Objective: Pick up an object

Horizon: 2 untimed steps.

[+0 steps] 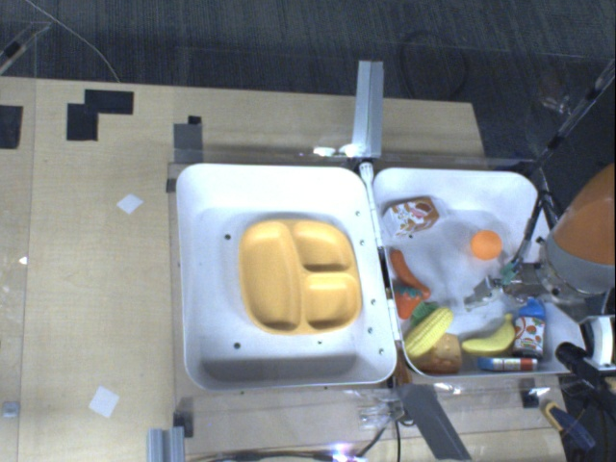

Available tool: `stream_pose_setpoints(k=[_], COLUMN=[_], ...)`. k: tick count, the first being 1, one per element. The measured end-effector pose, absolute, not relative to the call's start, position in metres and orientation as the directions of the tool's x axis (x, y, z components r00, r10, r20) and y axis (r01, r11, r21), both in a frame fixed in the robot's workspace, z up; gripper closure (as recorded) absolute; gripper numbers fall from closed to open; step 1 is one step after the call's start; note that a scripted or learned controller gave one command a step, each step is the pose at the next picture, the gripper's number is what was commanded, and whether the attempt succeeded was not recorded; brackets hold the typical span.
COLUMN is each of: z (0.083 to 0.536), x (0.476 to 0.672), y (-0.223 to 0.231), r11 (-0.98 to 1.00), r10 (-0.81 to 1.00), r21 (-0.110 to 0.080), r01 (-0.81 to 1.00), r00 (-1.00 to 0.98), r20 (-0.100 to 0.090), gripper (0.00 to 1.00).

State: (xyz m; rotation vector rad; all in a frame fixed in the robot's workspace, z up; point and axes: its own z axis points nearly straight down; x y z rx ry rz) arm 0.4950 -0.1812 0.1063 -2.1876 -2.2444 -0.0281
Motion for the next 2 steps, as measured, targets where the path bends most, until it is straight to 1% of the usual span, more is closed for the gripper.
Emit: stream_pose_setpoints(k=[1, 2], z=[0.091, 0.089], x=[0.540, 0.584], y=[-0.188, -0.167], r11=[0.035, 0.052], r10=[0.999, 0.999], r21=[0.006, 0.014], r01=[0.999, 0.999], r00=[-0.035, -0.052], r20=[0.025, 0.000], gripper=[0.00, 0.00])
